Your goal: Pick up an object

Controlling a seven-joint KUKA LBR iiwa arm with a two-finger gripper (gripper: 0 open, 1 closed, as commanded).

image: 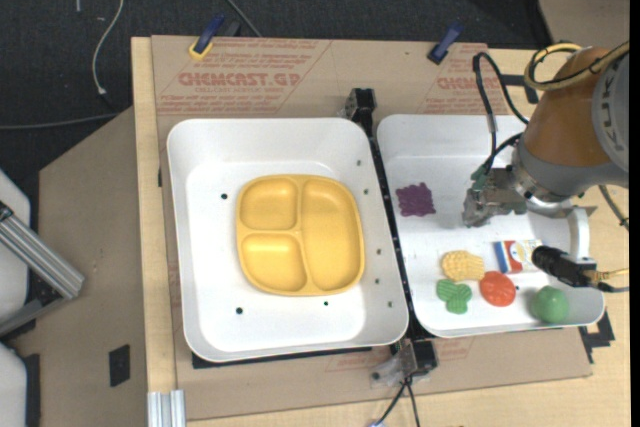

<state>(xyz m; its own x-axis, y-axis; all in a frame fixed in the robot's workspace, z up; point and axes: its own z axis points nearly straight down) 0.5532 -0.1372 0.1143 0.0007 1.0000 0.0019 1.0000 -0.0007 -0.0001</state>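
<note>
Right bin (440,140) has the pickables: purple grape cluster (415,200) at its left-middle, yellow corn piece (462,265) nearer me, green broccoli-like piece (453,296) just near of the corn, red tomato-like piece (497,290) right of that, green ball (549,304) at the near-right corner, small white carton (514,256) just far of the tomato. Left bin (190,215) holds a yellow divided plate (300,233).

Gripper (483,206) hangs over the middle of the right bin, arm coming in from the right. From this angle I cannot tell whether it is open or closed, and I see nothing held in it.

Closest candidate looks like the grapes: they lie left of the gripper, near but apart. The corn sits near-side of the gripper, slightly left. Ball and carton are further right, partly under the arm.

Handling guess: all look like light, hollow plastic toy food, stiff and a bit slick. Grapes are lumpy, so I'd pinch across the narrow width. The ball will probably roll or squirt out; I'd avoid it. The corn's ridged sides should give decent purchase across its short axis.
</note>
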